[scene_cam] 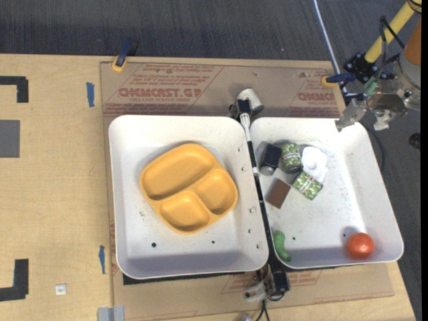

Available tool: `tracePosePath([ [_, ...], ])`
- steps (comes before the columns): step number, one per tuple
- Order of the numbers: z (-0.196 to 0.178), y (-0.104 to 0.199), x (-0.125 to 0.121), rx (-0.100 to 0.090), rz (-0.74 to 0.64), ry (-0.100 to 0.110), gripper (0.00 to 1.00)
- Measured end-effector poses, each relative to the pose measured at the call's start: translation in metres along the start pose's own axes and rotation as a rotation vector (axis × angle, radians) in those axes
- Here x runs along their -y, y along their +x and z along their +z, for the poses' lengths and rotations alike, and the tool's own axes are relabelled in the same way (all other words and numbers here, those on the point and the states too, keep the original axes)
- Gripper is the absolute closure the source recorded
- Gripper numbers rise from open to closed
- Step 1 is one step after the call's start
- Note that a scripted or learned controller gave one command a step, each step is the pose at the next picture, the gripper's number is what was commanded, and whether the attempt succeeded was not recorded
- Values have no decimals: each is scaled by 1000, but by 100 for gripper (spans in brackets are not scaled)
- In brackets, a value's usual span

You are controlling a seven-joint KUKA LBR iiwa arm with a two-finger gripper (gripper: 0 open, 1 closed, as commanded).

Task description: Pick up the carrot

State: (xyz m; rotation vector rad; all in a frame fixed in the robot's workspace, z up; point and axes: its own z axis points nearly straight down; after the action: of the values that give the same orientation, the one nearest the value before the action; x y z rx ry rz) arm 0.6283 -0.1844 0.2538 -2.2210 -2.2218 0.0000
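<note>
Although the bench point(53, 179) spreads wide under the camera, what matters to us sits in the two white bins. The left bin point(127, 246) carries a yellow divided plate point(189, 187). The right bin point(374, 199) is where the work lies.

The arm point(401, 15) reaches in from the right, and its gripper point(351, 116) hangs over the far right corner of the right bin, just at the rim. Whether it is spread or pressed together we cannot tell from this slant; we see nothing held in it.

A loose cluster sits toward the far left of the right bin: a black block point(270, 156), two green cans point(291, 156), a white bottle point(313, 162) and a brown block point(278, 192). A small green piece point(281, 245) lies at the near left corner.

The carrot point(360, 245), as we judge the lone orange-red thing to be, rests in the near right corner, close to the bin wall and well apart from everything else. It lies almost straight toward the near edge from the gripper, along the bin's right side. It looks rounded from here, so we cannot read its long axis. We judge the nearby wall the main hazard.
</note>
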Motion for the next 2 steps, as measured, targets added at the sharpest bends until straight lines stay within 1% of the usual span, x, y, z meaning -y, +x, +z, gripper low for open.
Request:
tracePosePath([
  [1, 119, 74, 65, 0, 128, 1, 0],
  [2, 108, 74, 64, 0, 130, -2, 100],
])
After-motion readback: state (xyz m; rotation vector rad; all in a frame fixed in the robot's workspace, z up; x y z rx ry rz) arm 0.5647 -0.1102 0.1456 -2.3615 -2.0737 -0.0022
